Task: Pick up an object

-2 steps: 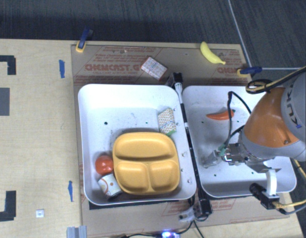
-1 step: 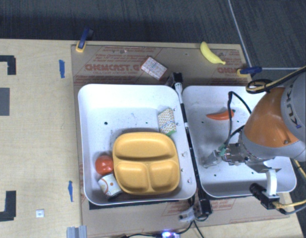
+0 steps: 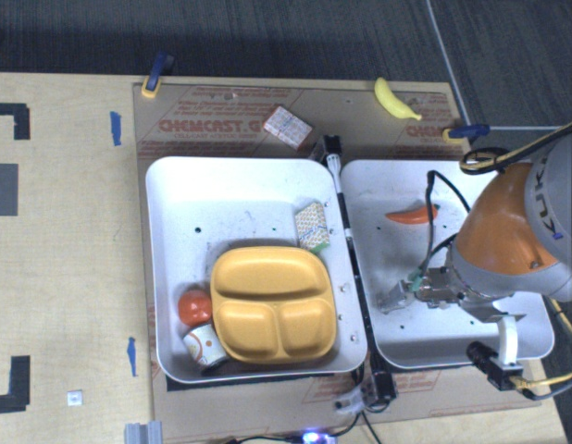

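Note:
My gripper (image 3: 395, 296) reaches in from the right and sits low over the floor of the right bin (image 3: 379, 188), near its left-centre. A red-orange curved object (image 3: 412, 215) lies in that bin, above and apart from the gripper. In the left bin (image 3: 166, 248) a large yellow compartment tray (image 3: 272, 302) fills the lower middle. A red ball (image 3: 194, 306) and a small white and orange object (image 3: 205, 344) lie at its left, and a patterned packet (image 3: 312, 225) at its upper right. I see nothing held by the gripper.
The orange-banded arm (image 3: 508, 234) covers the right bin's right half, with black cables looping above it. A yellow banana (image 3: 395, 100) and a small patterned box (image 3: 286, 126) lie on the cardboard behind the bins. Blue clamps (image 3: 157, 70) hold the cardboard's edges.

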